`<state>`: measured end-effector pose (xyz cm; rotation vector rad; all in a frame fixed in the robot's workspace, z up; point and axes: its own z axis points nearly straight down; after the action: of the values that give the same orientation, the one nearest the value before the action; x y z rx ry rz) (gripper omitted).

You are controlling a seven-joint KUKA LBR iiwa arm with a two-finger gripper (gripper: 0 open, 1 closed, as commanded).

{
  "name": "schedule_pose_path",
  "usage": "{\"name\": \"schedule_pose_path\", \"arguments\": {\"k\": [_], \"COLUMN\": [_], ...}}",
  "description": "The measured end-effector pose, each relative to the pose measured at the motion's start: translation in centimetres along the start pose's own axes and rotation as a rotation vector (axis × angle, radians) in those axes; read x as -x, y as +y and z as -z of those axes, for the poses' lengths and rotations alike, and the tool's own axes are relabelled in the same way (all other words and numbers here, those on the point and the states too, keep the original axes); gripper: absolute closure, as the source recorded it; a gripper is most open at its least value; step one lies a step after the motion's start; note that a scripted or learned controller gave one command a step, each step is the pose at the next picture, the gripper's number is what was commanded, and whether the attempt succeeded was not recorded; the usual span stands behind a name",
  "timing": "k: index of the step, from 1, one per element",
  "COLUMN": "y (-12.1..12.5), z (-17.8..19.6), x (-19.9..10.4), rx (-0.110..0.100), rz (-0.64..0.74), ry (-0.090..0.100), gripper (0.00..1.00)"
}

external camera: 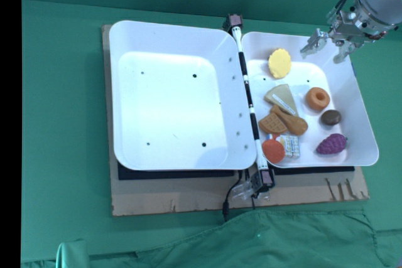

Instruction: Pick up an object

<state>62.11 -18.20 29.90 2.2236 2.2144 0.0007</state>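
Eight toy foods crowd the right bin [361,116], among them a yellow piece [279,63] and a donut [317,98], while the gripper [328,47] hangs above its far edge, fingers spread and empty, seemingly poised to descend.

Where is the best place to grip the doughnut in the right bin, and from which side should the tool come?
Come from straight above and close across the ring of the doughnut, one finger in its hole and one outside. It lies flat with the hole upward, apart from the cheese wedge and the brown ball, so probably nothing blocks the tool.
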Motion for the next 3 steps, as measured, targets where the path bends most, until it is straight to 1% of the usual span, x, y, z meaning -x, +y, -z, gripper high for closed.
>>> {"name": "schedule_pose_path", "arguments": {"k": [1, 2, 3], "y": [0.0, -0.2, 0.5], "z": [0.0, -4.9, -10.4], "x": [0.0, -0.8, -0.1], "rx": [0.000, -0.004, -0.005], "rz": [0.000, 0.001, 0.000], "ry": [0.000, 0.001, 0.000], "gripper": [0.00, 0.00, 0.00]}}
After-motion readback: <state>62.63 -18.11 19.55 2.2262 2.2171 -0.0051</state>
